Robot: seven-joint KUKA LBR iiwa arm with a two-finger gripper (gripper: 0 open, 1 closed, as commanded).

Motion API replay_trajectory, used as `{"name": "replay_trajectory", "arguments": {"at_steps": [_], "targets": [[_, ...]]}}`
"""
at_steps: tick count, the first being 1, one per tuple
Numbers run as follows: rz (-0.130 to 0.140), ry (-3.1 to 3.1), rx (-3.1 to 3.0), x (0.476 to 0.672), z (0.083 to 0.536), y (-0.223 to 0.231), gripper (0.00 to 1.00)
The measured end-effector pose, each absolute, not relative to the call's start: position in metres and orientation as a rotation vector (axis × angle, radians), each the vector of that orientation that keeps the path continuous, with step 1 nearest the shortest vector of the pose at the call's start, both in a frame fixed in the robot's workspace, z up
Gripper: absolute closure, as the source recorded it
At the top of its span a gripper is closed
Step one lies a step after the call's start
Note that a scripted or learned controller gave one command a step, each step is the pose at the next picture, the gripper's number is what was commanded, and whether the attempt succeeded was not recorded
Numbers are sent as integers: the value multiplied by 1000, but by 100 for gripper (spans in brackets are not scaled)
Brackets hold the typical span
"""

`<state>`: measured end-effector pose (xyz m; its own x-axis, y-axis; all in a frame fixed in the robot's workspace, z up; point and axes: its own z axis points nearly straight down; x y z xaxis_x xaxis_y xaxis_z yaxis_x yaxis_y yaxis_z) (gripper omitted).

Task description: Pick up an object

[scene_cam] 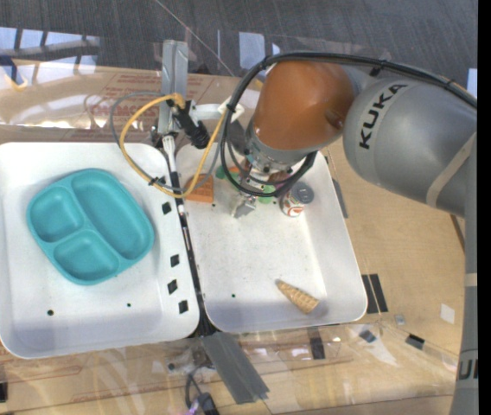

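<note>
We see the grey arm's two-finger gripper [244, 204] low over the right white bin [332, 305]; whether it is open, we cannot tell. A tan ridged cone [298, 295] lies near the bin's front, well apart.

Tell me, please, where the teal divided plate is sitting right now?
The teal divided plate lies in the left bin, toward its upper left, well apart from the divider between the bins and from the arm's hand in the right bin.

A teal plate [91, 225] in 1 white bin [12, 318]; a tan cone [298, 295], an orange block [200, 188].
</note>
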<state>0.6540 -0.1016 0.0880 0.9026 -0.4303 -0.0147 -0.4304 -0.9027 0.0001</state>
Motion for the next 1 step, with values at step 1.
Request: {"name": "replay_trajectory", "arguments": {"at_steps": [1], "targets": [[-2,505,-3095,657,91,-90,100]]}}
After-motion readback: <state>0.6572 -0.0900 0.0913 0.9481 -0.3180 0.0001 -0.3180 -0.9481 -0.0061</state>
